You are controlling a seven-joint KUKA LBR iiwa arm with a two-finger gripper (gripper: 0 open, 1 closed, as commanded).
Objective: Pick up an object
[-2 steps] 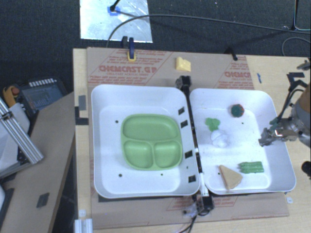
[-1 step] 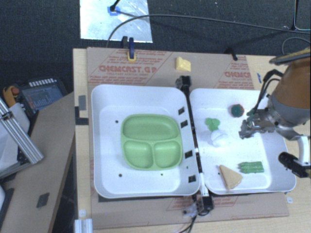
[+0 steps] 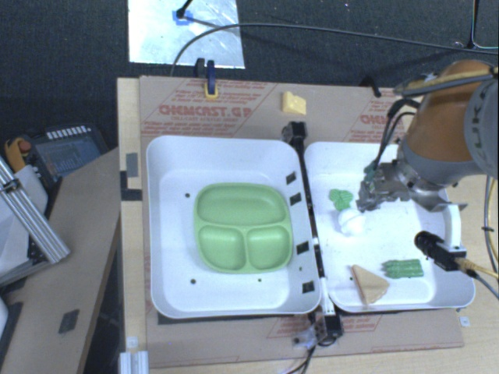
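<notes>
Hovering at the right bin (image 3: pixel 437 287), jaws (image 3: pixel 365 201) state impossible to tell, just at two o'clock of the white object (image 3: pixel 351 223); nothing lifted, grasp and lift remaining.

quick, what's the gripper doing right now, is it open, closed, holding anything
Gripper: low in the right bin, just above the small white object and beside the green piece. Open or shut cannot be told, and nothing is visibly held.
</notes>
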